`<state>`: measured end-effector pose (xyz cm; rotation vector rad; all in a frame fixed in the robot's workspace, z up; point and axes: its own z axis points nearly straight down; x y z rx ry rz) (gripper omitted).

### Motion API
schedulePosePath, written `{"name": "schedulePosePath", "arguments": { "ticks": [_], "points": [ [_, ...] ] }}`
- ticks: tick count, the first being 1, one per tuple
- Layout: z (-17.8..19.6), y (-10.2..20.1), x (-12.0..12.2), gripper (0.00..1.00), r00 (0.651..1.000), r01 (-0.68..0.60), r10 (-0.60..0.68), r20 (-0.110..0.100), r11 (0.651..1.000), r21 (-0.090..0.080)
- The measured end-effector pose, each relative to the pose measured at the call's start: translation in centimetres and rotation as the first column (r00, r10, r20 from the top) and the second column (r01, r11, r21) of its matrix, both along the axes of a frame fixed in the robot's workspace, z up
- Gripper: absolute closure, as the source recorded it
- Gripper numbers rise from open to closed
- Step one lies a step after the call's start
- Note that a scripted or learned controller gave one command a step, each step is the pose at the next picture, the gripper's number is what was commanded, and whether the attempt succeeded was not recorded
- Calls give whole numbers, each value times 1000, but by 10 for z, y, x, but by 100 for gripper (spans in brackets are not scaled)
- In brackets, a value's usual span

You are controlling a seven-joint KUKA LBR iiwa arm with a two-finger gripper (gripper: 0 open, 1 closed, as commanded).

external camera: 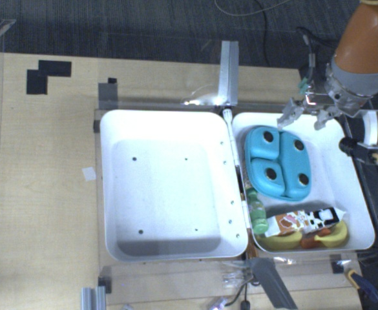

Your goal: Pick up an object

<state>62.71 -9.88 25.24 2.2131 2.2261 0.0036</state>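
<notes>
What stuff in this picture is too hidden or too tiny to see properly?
- Camera view: the gripper over the right bin is small and blurred, so whether it is open or shut cannot be told.
- The print on the colorful package is too small to read.
- The yellow item is partly covered by that package.
- The green bottle lies partly under the turquoise four-cup tray.

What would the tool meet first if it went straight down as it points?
Probably the bare floor of the right bin near its far edge; the tool hovers just beyond the blue moulded tray, though depth is unclear.
</notes>
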Motion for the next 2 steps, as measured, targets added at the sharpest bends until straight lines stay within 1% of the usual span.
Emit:
{"name": "schedulePosePath", "arguments": {
  "ticks": [1, 2],
  "points": [
    [-126, -45, 14, 0, 1000, 13, -12, 10, 1000, -4],
    [-113, -43, 17, 100, 1000, 9, -9, 19, 1000, -2]
  ]
}}
